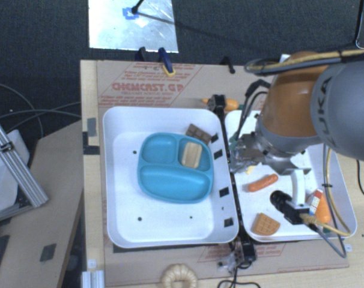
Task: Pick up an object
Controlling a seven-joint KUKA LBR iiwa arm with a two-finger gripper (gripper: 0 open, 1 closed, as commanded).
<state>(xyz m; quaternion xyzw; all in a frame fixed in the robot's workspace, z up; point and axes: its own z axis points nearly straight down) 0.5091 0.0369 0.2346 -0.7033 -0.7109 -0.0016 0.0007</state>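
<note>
My gripper (241, 156) hangs low over the left edge of the right bin (344, 212), close to the wall between the two bins, under the bulky grey and orange wrist. Just below and to its right lies an orange sausage (263, 182). A square waffle (266, 225) sits near the right bin's front edge. A small red and orange item (318, 201) rests at the right. In the left bin (119, 179) a blue divided plate (170, 182) carries a tan bread slice (191, 155). A brown block (198, 132) lies behind the plate.
An orange object (230, 105) sits at the back between the bins. A pale ring-shaped item (178, 276) lies on the bench in front of the left bin. A foil sheet (133, 17) covers the floor behind the bench.
</note>
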